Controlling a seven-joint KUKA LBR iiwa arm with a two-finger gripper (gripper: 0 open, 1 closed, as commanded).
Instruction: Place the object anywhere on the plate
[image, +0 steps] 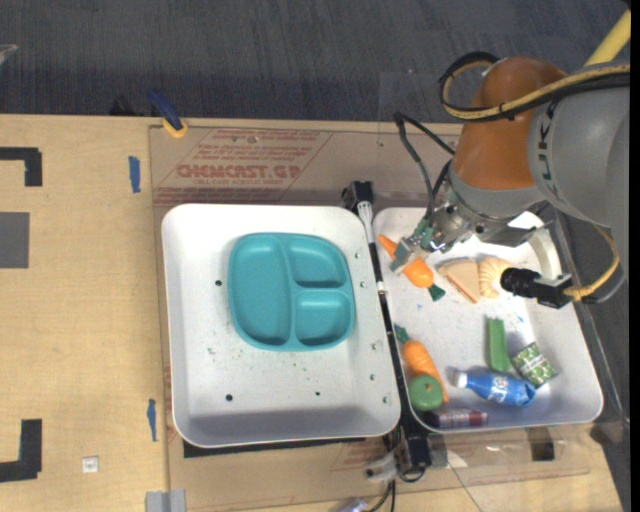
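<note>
Left edge: tan cardboard-covered bench (80, 330), matte, with black tape corner marks and short blue tape strips. A flattened cardboard sheet (240, 165) with red print lies under the bins' far side.

Left bin (200, 400): shallow white plastic, rounded corners, a few dark specks and small holes on the floor. In it sits the plate (290, 290), teal, smooth, rounded-rectangle shape, split into one large compartment on the left and two smaller ones on the right. Nothing on the plate.

Between the bins: black clamp hardware at the far and near ends of the seam.

Right bin (585, 395): same white plastic. Near its left wall, an orange carrot (420, 362) with a dark green round end toward the near rim. Far side of this bin: a small orange toy piece (418, 272) lying just beneath my gripper (432, 236). It's the nearest object to my tool; still in the right bin, well apart from the plate. Beside it, a tan wedge-shaped item (470, 277) with a ribbed, shell-like edge. Further right and nearer: a green upright stick (497, 343), a blue bottle (497, 387) lying on its side, a green printed packet (533, 363), a slim dark-red tube (460, 419) along the near rim.

My gripper hangs low over the far-left part of the right bin, cables around it. Fingers: can't tell whether apart or together, too cluttered. Orange band and grey arm above right.
</note>
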